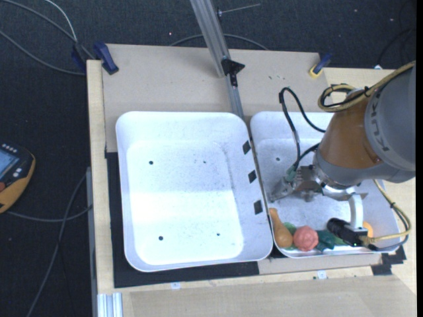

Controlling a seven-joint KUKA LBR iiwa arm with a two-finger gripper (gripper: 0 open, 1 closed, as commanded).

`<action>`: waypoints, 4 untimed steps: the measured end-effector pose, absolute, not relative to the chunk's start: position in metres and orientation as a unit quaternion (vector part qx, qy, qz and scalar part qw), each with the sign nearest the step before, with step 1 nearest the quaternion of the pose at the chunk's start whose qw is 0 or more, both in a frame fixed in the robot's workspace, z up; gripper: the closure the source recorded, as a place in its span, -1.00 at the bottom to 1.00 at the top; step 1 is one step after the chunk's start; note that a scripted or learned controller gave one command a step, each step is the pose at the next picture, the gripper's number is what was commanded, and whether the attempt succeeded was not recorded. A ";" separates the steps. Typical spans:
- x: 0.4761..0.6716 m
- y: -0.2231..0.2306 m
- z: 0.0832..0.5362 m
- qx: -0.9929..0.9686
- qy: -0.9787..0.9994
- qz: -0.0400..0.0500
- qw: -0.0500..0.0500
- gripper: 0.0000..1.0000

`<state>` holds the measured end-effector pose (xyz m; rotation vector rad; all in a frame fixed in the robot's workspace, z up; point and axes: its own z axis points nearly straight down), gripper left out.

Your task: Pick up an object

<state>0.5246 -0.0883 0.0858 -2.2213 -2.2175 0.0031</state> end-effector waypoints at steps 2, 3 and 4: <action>0.598 -0.140 0.119 -0.707 -0.707 -0.001 -0.001 1.00; 0.604 -0.078 0.198 -0.705 -0.709 -0.003 -0.002 1.00; 0.655 -0.113 0.084 -0.707 -0.707 0.001 0.001 1.00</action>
